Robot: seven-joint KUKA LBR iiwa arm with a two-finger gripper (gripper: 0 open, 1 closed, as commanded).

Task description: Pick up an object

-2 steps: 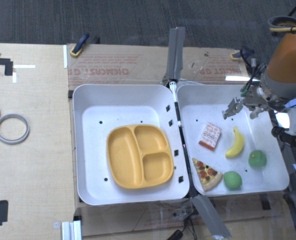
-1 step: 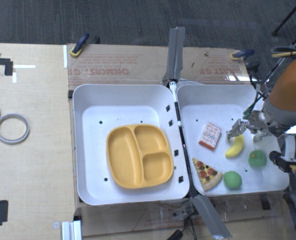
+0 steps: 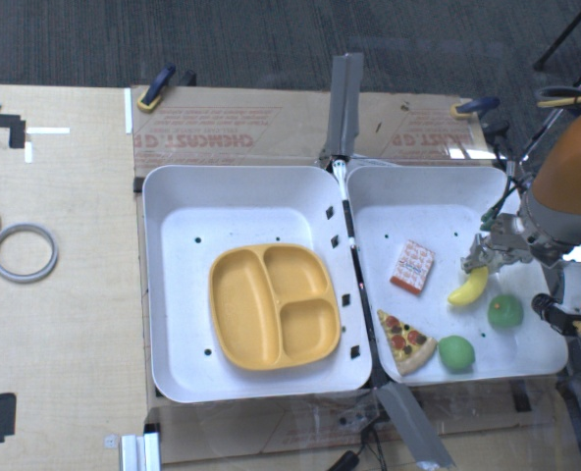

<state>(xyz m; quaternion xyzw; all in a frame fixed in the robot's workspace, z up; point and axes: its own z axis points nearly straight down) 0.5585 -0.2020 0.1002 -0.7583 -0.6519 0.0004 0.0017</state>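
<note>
In the right bin (image 3: 408, 192) lie a small red-and-white box (image 3: 412, 266), a yellow banana (image 3: 468, 288), a pizza slice (image 3: 405, 341), a green ball (image 3: 456, 353) and a green apple (image 3: 504, 311). My gripper (image 3: 484, 253) hangs low over the bin's right side, just above the banana's upper end. Its fingers are small and dark against the arm, and nothing shows clearly between them. The grey arm with its orange band (image 3: 568, 170) comes in from the right.
The left bin (image 3: 173, 263) holds a yellow divided plate (image 3: 275, 304). A grey divider bar (image 3: 345, 106) rises between the bins. A roll of tape (image 3: 21, 252) lies on the wooden bench to the left. Blue clamps (image 3: 157, 87) hold the cardboard at the back.
</note>
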